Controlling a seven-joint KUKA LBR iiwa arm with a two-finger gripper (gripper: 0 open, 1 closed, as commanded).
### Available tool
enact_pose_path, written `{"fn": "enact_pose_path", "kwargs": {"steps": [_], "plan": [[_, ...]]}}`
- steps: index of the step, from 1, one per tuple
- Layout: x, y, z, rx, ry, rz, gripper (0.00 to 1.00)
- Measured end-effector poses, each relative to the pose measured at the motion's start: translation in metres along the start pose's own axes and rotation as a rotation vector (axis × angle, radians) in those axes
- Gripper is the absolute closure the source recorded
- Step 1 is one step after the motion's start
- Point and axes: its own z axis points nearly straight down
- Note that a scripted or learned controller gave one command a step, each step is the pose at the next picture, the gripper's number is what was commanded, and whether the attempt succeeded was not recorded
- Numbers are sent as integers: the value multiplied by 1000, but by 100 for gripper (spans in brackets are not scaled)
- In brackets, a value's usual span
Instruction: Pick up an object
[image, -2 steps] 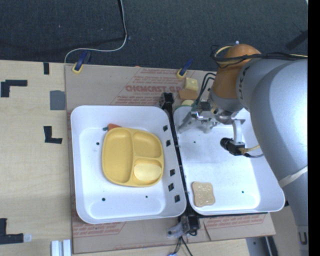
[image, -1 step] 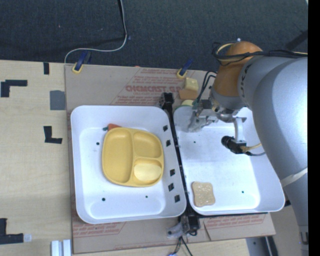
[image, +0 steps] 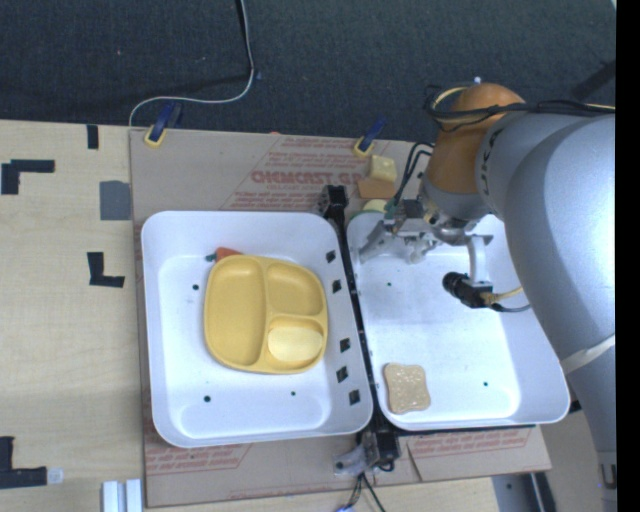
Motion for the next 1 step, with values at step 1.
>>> {"fn": "enact_pose_path", "kwargs": {"steps": [1], "plan": [[-3,-27,9,-2,1,1,0]]}}
